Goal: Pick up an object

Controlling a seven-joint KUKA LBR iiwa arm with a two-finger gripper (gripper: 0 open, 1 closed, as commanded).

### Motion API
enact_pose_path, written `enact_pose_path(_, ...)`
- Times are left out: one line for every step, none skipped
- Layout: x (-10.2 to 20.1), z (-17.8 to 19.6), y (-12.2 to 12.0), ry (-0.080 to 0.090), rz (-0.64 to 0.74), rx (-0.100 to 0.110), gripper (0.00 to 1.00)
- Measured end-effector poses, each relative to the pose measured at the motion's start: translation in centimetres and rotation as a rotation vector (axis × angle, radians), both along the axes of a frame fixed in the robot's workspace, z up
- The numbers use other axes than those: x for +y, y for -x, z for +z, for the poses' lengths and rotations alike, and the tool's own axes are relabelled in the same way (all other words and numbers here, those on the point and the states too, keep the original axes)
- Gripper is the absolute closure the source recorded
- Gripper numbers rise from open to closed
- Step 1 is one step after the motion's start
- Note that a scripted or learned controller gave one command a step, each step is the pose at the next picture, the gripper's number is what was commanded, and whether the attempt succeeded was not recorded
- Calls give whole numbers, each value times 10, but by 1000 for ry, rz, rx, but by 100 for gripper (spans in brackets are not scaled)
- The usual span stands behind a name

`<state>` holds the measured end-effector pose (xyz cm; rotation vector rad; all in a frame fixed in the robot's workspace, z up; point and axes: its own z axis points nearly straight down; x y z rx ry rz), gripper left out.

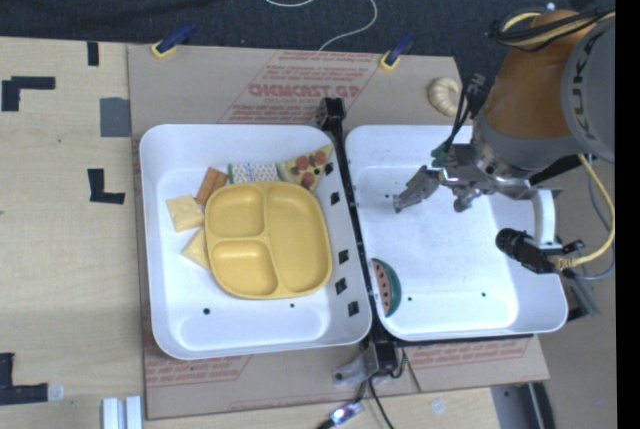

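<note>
- The tabletop [60, 217] carries two white bins side by side. You have only one arm [540, 107], and it reaches in from the right of the camera view, over the right bin [470, 317].
- The left bin [165, 317] holds most of the things. A yellow divided plate [268, 239] lies in its middle and covers part of the small pieces around it. I judge this bin to be the further one for you.
- The fingers [437, 198] hang over the upper middle of the right bin. They look spread apart, and I see nothing between them, so nothing is held.
- The watermelon slice [386, 285] is the only thing I can see in the right bin, so it is the nearest thing to pick. It lies at the left wall of that bin, just beside the divider, in the lower part.
- From the fingers, the slice lies toward the lower left of the view, a clear way apart. Its long axis seems to run along the wall, so I think you should close across it. The wall leaves little room on that side.
- The cracker pieces [186, 212] lie at the plate's upper left.
</note>
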<state>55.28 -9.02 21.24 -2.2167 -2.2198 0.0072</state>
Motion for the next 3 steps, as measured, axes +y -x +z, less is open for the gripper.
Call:
enact_pose_path(-10,-55,3,0,-2,1,0)
enact_pose_path(-10,-119,2,-1,-1,2,0)
enact_pose_path(-9,-128,3,0,-1,-5,0)
